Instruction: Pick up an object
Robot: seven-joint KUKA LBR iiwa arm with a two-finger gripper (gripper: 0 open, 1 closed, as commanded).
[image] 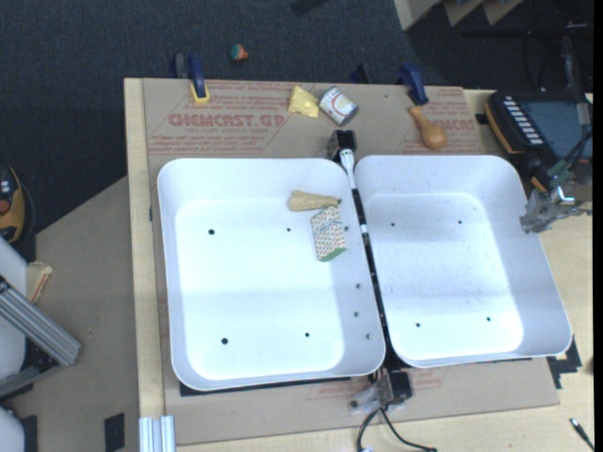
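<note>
Two objects lie in the left bin, upper centre of the frame: a tan cone-like piece lying sideways, and a patterned green-white packet just below it.

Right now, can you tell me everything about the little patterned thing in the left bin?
The patterned packet is small, flat and roughly rectangular, covered in a fine speckled print with a greenish lower edge. It looks like soft cloth or paper. It lies flat in the left bin, near its upper right corner, tilted slightly. Its top end meets a tan cone-shaped piece.
</note>
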